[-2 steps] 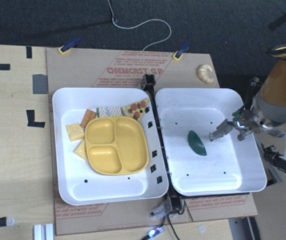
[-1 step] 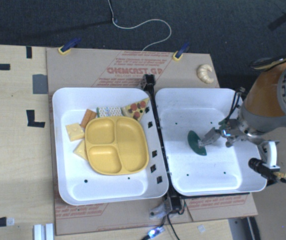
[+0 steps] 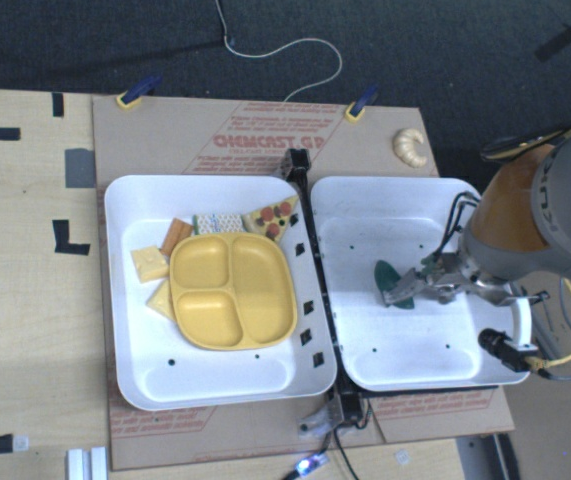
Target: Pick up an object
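A small dark green object point(image 3: 387, 277) lies on the floor of the right bin point(image 3: 365, 363), near its middle. My gripper point(image 3: 405, 288) reaches in from the right and sits low over the green object's right side, overlapping it. Whether it grips the object is not clear from this angle. The grey arm with its orange band point(image 3: 510, 218) stands over the bin's right edge.
The left bin point(image 3: 135, 368) holds a yellow divided plate point(image 3: 233, 290) with several flat food-like pieces around its upper left, among them a tan square point(image 3: 149, 264) and a pizza slice point(image 3: 273, 216). A beige shell-like item point(image 3: 412, 146) lies on the cardboard behind the right bin.
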`<state>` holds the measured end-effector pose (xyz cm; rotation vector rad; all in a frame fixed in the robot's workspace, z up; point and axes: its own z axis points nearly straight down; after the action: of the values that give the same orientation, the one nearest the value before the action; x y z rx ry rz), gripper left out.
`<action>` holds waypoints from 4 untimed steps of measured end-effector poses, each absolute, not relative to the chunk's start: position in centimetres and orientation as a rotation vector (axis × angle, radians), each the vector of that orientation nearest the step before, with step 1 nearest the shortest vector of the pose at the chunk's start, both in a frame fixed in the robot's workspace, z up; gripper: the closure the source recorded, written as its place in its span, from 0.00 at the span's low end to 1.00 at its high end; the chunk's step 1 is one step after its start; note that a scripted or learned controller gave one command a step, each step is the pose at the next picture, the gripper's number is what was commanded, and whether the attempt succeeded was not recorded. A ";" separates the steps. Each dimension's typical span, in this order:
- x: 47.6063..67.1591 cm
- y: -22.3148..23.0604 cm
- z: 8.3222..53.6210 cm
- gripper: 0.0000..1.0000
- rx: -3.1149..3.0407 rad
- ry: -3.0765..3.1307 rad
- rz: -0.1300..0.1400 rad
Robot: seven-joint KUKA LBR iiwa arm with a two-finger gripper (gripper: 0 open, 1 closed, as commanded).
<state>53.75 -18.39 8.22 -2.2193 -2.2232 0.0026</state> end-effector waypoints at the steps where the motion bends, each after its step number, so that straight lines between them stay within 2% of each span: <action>1: 53.9 -18.4 9.5 1.00 -2.221 -2.226 0.001; 2: 53.0 -17.9 14.5 1.00 -2.220 -2.223 -0.001; 3: 53.0 -18.2 20.8 1.00 -2.223 -2.226 -0.003; 4: 53.0 -18.1 22.5 1.00 -2.220 -2.224 -0.001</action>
<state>53.02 -18.09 22.53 -2.2204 -2.2235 -0.0008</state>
